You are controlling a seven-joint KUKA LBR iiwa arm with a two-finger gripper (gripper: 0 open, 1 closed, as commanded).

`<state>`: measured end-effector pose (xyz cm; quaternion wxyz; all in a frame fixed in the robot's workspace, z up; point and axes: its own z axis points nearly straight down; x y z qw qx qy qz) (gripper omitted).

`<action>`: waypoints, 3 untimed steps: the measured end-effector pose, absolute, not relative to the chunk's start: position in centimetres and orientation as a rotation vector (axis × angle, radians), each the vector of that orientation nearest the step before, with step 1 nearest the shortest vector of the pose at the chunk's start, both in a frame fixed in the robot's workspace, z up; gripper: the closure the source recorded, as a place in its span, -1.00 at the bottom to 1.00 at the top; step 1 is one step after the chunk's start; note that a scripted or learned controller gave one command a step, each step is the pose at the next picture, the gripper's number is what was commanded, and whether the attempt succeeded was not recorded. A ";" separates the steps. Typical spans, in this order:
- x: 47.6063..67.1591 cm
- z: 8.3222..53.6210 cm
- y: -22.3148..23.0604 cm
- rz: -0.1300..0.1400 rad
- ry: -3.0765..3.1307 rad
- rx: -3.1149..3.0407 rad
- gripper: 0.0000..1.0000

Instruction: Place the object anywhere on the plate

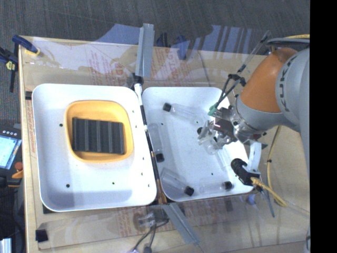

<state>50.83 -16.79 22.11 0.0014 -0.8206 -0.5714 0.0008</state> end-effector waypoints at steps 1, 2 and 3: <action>47.6 21.8 -14.4 0.004 -2.151 -2.282 1.00; 55.9 23.8 -11.4 0.002 -2.391 -2.035 1.00; 58.7 19.4 -7.5 0.003 -2.642 -1.692 1.00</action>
